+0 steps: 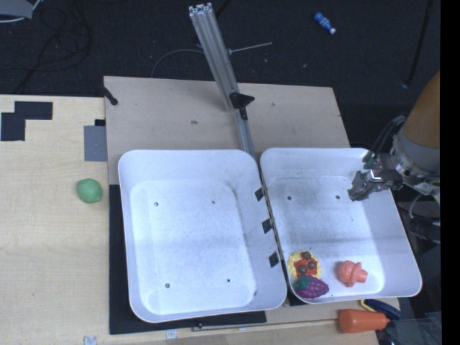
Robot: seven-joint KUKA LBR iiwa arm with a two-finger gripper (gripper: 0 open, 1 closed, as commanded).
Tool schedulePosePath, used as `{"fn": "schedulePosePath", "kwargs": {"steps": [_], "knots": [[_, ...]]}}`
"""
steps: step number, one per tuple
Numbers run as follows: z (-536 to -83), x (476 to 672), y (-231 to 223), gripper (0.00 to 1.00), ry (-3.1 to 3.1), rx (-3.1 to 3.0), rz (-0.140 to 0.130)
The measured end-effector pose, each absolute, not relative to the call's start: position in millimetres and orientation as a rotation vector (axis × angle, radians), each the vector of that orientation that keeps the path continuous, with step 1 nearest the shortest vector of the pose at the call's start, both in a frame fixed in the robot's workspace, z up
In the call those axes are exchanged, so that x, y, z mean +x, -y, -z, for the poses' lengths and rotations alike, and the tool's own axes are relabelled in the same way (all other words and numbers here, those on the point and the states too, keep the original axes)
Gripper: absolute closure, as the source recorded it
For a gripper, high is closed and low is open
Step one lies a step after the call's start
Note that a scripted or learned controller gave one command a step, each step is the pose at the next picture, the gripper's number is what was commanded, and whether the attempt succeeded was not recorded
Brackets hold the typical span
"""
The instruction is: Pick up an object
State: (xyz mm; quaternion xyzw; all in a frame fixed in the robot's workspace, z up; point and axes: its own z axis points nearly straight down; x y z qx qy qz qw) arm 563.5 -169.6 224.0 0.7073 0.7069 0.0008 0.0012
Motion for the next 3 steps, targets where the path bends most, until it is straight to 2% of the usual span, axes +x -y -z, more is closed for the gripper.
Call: {"fn": "schedulePosePath", "kwargs": {"steps": [1,3], "knots": [[-260,563.9,170,1.00,-2.219,2.221,-0.002],[-250,591.3,58,1.00,-2.225,2.218,0.000]]}}
